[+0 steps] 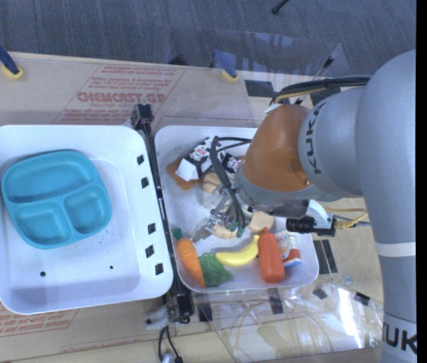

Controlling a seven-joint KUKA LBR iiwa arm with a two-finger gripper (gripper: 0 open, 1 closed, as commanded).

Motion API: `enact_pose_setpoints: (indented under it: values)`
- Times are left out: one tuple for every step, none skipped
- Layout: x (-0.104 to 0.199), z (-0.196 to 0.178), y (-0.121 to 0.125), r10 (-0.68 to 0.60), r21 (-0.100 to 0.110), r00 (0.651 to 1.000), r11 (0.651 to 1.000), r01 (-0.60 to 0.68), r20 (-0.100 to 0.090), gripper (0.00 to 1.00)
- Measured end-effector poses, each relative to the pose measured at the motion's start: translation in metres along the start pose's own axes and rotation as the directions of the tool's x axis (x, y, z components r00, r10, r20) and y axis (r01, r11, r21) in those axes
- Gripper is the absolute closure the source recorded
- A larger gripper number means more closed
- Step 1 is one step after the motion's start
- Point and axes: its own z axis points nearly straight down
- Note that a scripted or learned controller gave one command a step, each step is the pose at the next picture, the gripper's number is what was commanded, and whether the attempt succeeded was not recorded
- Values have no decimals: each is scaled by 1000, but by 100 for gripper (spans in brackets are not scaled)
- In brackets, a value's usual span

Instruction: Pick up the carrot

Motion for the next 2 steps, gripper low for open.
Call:
enact_pose_setpoints:
  values:
    - [30,-101,29,-75,-2,997,997,75,-3,0]
    - [103,-97,56,12,4,1000,1000,-12,-15,0]
